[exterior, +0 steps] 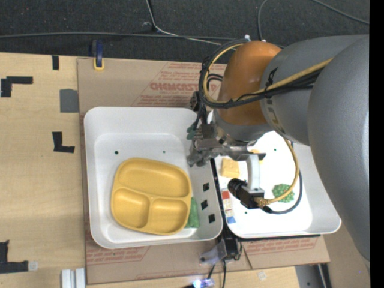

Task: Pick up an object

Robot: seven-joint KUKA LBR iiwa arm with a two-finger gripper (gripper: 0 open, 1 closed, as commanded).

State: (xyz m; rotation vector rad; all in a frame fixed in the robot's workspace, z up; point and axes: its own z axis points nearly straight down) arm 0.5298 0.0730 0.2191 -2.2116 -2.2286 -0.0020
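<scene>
the grey arm (324, 95) with its orange band (249, 80) reaches in from the right and hangs over the divide between the two white bins. the gripper (201, 152) sits at the arm's lower left end, just above the inner edge where the left bin (96, 161) meets the right bin (324, 224). whether it is open or closed cannot be told from this view; the wrist body and cables hide the tips, and nothing can be seen held there.

to the left of and below the gripper, in the left bin, lies a yellow compartment tray (151, 195), flat on the bin floor, with one wide section at the top and two smaller ones below. a small green object (193, 213) lies against the tray's right edge, between the tray and the bin's inner wall, below the gripper.

to the right of the gripper, in the right bin, a pale yellow block (230, 168) lies partly under the wrist hardware. further right and lower is a small green leafy piece (281, 191), near a loop of cable. a narrow object with red and blue markings (227, 201) lies along the right bin's left wall, below the gripper and apart from it.

both bins rest on a brown cardboard sheet (138, 83) on the bench.
</scene>
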